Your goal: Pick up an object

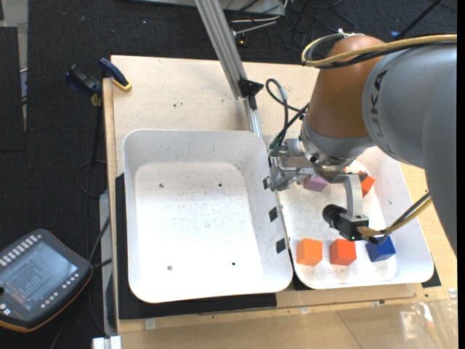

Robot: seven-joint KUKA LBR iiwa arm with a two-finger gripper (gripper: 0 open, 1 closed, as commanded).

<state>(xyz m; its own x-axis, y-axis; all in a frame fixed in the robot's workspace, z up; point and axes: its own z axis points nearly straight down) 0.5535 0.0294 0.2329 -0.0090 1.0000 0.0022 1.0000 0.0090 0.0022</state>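
Over right bin (407, 271): arm is hovering, gripper (309, 174) beside the purple block (315, 184).
Fingers: can't tell.
Blocks: two orange (309, 251), one blue (381, 249), sitting along front edge.
Progress: nothing visibly lifted; pick pending.

Grey arm (407, 86) over right bin (410, 267), orange cubes (310, 251), blue cube (381, 249)

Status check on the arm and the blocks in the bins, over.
Gripper low over the right bin, fingers hidden. Pale purple block beneath the wrist. Two orange cubes and blue cube untouched at near edge.
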